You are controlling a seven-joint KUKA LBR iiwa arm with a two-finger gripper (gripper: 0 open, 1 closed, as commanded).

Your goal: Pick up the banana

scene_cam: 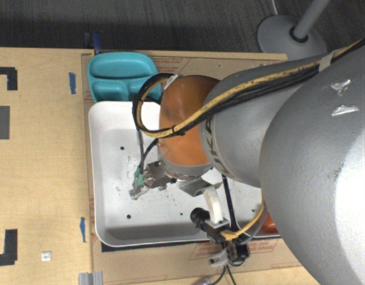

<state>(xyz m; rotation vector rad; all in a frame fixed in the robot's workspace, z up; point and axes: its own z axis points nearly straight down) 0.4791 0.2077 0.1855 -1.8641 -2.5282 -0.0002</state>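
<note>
Arm [289,135] comes in from the right and covers most of the frame, its orange band [185,120] sitting over the middle of the white bin [111,159]. The hand [143,180] hangs low over the bin floor, left of centre, under the band. Hand state: cannot tell, the wrist and cabling block the view of its tip. Nothing is visibly gripped.

Banana: can't locate it. The exposed part of the bin floor shows just a few dark specks and scuffs; the rest of that bin sits under the arm. A small orange-red patch [269,223] peeks out below the arm at the lower right, too little visible to say what it is.

Black and yellow cables [170,129] loop off the arm, run across the band and trail down to a black fitting [201,217] near the bin's front edge.

A teal tray [120,76] with compartments sits just beyond the bin's far edge, touching or nearly so. The desk [40,171] is tan cardboard with black corner marks and bits of blue tape [72,83]. A grey stand base [283,34] sits on the dark floor at the top right.
</note>
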